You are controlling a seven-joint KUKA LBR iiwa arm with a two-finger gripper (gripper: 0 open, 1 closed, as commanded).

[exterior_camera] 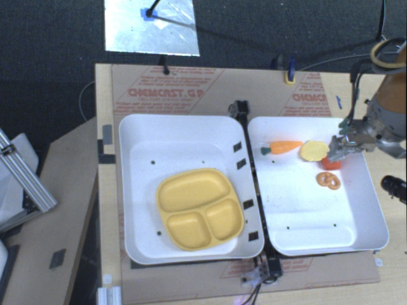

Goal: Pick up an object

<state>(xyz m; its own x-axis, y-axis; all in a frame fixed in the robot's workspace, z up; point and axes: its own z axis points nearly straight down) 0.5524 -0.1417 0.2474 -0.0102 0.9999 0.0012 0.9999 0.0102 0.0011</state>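
In the right bin point(318, 234) lie an orange carrot point(284, 147), a pale yellow round piece point(314, 151), a red item point(331, 164) and a small orange pretzel point(329, 181). My gripper point(339, 150) hangs at the bin's far right corner, directly over the red item and beside the yellow piece. The red item is partly hidden under the fingertips. Whether it is gripped is unclear.
The left bin point(146, 138) holds a yellow three-compartment plate point(200, 207). A black divider with clips runs between the bins. Cables and the arm's body crowd the far right edge. A shiny metal sheet point(150, 18) lies beyond the bench.
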